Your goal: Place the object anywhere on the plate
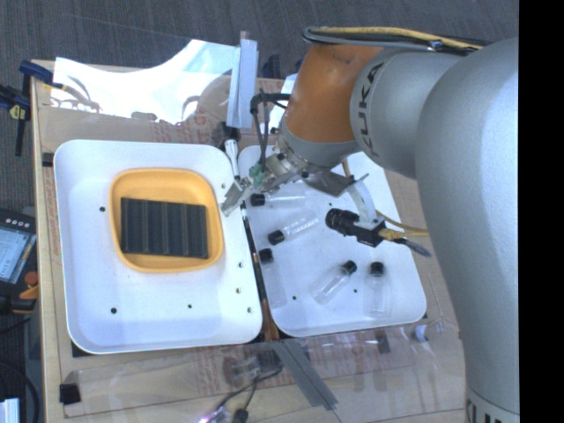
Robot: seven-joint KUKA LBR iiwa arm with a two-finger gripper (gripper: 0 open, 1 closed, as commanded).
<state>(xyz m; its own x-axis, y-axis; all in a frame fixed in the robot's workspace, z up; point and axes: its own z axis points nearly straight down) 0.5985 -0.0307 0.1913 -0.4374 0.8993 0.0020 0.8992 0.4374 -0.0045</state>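
The yellow plate point(163, 188), a rounded-square dish with a dark ribbed insert, waits in the left bin point(79, 307). Clear plastic vials point(335, 280) with black caps lie scattered in the right bin point(405, 302), awaiting pickup. The end effector point(242, 188) hovers at the bins' shared edge; its state cannot be told.

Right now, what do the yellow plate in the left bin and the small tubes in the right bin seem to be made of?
The yellow plate looks like matte moulded plastic: even colour, rounded rim, no glare. Its dark ribbed centre may be a separate insert; I cannot tell. The small tubes look like clear plastic or glass, since the white right bin shows through them, with black caps, probably plastic.
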